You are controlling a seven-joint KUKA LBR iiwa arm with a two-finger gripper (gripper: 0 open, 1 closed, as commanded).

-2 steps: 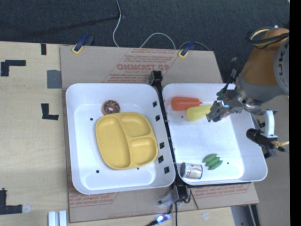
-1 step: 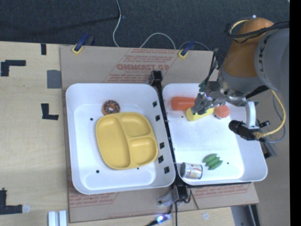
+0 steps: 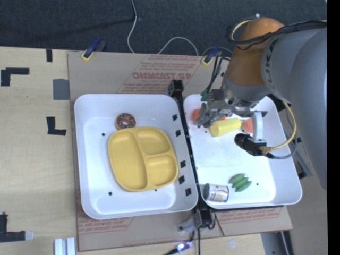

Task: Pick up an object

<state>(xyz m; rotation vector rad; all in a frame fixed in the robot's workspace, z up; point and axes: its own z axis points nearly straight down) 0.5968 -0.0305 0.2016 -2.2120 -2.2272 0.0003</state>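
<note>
My gripper (image 3: 208, 116) hangs low over the back left part of the right bin (image 3: 265, 195). A yellow, corn-like object (image 3: 227, 126) lies just to its right, touching or nearly touching it. Orange pieces show on either side, one at the gripper's left (image 3: 195, 113) and one past the yellow object (image 3: 247, 124). A green pod-shaped object (image 3: 240, 181) and a small metal can (image 3: 217, 193) lie near the bin's front edge. The arm's wrist hides what is directly under the gripper.
The left bin (image 3: 90, 142) holds a yellow divided plate (image 3: 142, 157) and a chocolate doughnut (image 3: 125, 121) behind it. A black divider rail (image 3: 183, 137) runs between the bins. A black cable end (image 3: 249, 144) hangs over the right bin's middle.
</note>
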